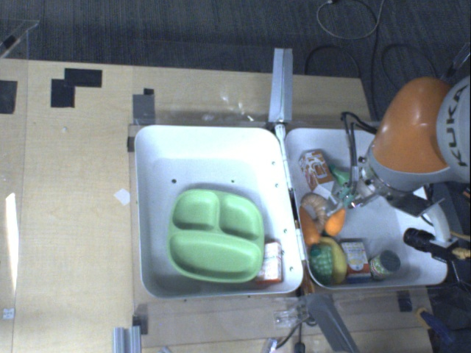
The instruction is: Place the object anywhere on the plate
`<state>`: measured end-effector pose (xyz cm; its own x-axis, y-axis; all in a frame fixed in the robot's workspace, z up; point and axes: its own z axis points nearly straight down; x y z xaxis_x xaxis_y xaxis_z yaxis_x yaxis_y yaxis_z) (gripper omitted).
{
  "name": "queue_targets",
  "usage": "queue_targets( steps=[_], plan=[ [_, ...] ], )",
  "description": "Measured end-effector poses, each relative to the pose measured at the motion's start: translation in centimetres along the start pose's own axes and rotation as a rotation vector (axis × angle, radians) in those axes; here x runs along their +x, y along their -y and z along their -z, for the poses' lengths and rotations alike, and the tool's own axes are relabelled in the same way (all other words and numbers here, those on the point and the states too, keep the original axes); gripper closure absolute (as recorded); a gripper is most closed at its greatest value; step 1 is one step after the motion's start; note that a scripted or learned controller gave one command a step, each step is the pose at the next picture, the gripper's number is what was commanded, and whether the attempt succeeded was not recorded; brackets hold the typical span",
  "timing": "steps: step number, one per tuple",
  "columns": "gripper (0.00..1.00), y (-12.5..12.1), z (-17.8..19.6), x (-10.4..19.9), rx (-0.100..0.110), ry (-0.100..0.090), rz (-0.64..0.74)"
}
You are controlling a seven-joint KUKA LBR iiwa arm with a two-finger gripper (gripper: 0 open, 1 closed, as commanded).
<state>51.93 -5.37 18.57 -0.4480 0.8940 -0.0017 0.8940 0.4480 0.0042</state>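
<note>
A green divided plate (pixel 217 235) lies in the left bin (pixel 158 160), toward its front. My gripper (pixel 347 197) hangs low in the right bin (pixel 419 274), just above and right of an orange carrot-like piece (pixel 333 223) and a tan bread-like piece (pixel 315 206). The wrist hides what lies directly under the gripper. Nothing rests on the plate.
The right bin also holds a small carton (pixel 316 166), a green and yellow fruit (pixel 328 262), a small box (pixel 355 259) and a can (pixel 385 263). A small red and white box (pixel 272 263) lies in the left bin at the plate's right front corner. A metal divider (pixel 281 87) rises between the bins.
</note>
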Motion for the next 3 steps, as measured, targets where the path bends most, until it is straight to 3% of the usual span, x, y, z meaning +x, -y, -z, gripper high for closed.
queue_targets(
  steps=[1,3],
  plan=[
    [1.00,-5.8,3.2,6.5,-0.001,0.000,-0.084],
    [1.00,-6.7,5.7,20.3,-0.001,-0.002,-0.081]
  ],
)
